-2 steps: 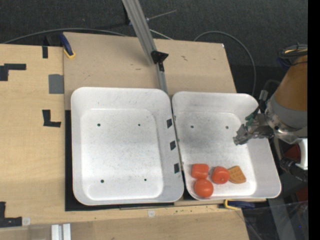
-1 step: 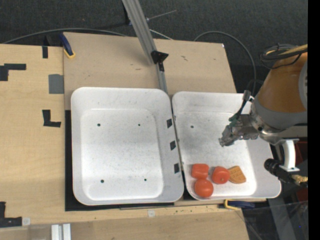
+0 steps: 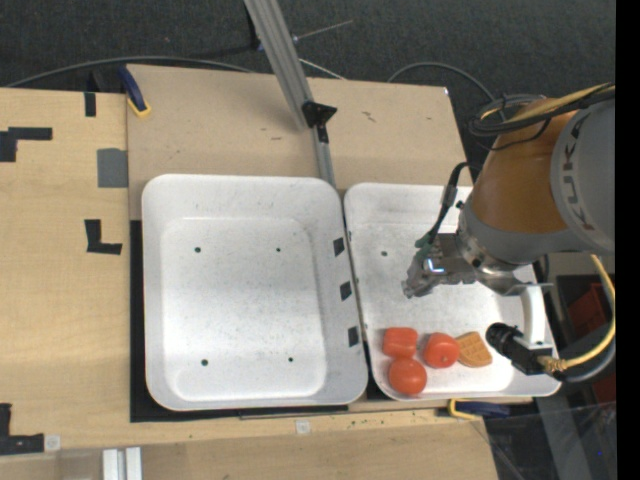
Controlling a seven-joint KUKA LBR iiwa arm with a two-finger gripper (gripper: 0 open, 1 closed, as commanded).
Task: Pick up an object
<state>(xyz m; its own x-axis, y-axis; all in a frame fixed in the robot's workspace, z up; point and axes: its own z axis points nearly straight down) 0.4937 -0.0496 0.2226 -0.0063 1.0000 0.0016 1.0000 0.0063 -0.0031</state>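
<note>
From my feed I see a pale wood bench (image 3: 60,268) w/ black tape marks (image 3: 98,236) on its left side. A tan board (image 3: 220,118) lies on top, far side. Dark carpet-like floor (image 3: 450,18) runs beyond, w/ black cables (image 3: 420,71) across it. A grey metal rail (image 3: 280,48) slants in from far.

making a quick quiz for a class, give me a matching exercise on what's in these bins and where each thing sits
Things:
1. three round red tomato-like objects
2. flat orange-tan cracker-like piece
3. grey two-finger gripper
4. shallow white left bin

Places:
A. above the middle of the right bin
B. just right of the red cluster
C. near edge of the right bin
D. left of the right bin

Pairs: 1-C, 2-B, 3-A, 4-D
</note>
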